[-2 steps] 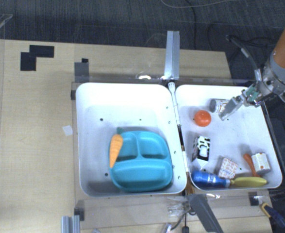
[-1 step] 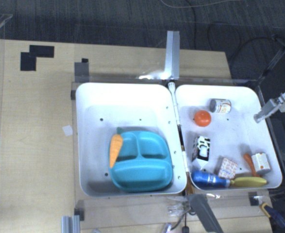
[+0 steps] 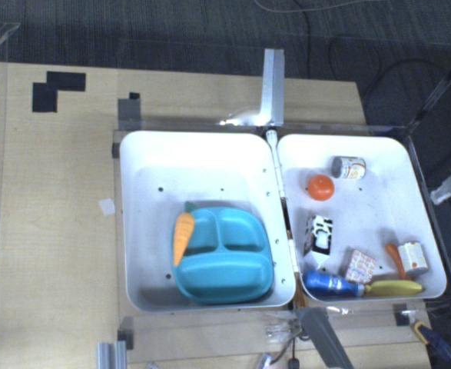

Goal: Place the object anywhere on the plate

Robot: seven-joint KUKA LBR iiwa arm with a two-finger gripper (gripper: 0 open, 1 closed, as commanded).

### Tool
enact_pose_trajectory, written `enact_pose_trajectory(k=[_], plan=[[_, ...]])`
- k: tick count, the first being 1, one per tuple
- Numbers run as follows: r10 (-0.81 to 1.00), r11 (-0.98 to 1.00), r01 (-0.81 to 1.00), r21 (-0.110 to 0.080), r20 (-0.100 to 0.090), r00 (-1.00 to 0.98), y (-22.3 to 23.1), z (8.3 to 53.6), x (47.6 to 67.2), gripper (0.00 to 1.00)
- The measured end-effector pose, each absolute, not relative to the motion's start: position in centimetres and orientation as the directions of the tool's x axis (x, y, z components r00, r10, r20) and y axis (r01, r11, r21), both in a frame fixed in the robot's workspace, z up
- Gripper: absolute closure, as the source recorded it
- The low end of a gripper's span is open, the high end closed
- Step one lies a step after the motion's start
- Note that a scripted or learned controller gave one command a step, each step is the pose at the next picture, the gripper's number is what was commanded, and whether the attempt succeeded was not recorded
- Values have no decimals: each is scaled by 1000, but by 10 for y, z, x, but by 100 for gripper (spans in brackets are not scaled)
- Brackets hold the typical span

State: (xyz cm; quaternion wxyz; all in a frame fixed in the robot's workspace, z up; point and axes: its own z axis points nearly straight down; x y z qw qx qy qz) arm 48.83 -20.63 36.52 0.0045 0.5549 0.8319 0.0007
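White plastic, two shallow bins side by side: left bin (image 3: 137,206) at frame centre-left, right bin (image 3: 394,206) at centre-right.

Teal moulded plastic plate (image 3: 233,271), three compartments, sits in the lower half of the left bin.

Right bin clutter, big to small:
- blue plastic bottle (image 3: 329,284) lying along the bottom edge, touching the yellow banana (image 3: 394,287) to its right
- black-and-white carton (image 3: 320,234) near the divider
- red-and-white patterned packet (image 3: 360,266) just above the bottle
- small white-and-orange box (image 3: 413,257) at lower right
- round orange ball-like item (image 3: 320,187) and a small tin can (image 3: 349,167) on its side, upper part of the bin

Task thing, my read: the orange plastic carrot (image 3: 182,237). It lies near-upright in frame along the plate's left rim, tip toward the bottom, leafy end at the top. It overlaps the rim; I can't confirm how much of it rests inside the compartment versus hanging off the outer edge.

Gripper state: can't tell, neither opening nor load.

Judgement: placement looks done but marginal. To do it well:
- grasp across the carrot's thick upper half, jaws closing left-right in frame
- shift it rightward over the upper-left compartment
- release low so it doesn't roll off the rim
- keep clear of the left bin wall on approach
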Motion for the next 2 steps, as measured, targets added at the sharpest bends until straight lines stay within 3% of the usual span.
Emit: enact_pose_trajectory(k=[1, 2], plan=[[889, 457, 889, 6, -8, -457, -205, 364, 489, 0], [779, 628, 779, 6, -10, -627, -206, 402, 489, 0]])
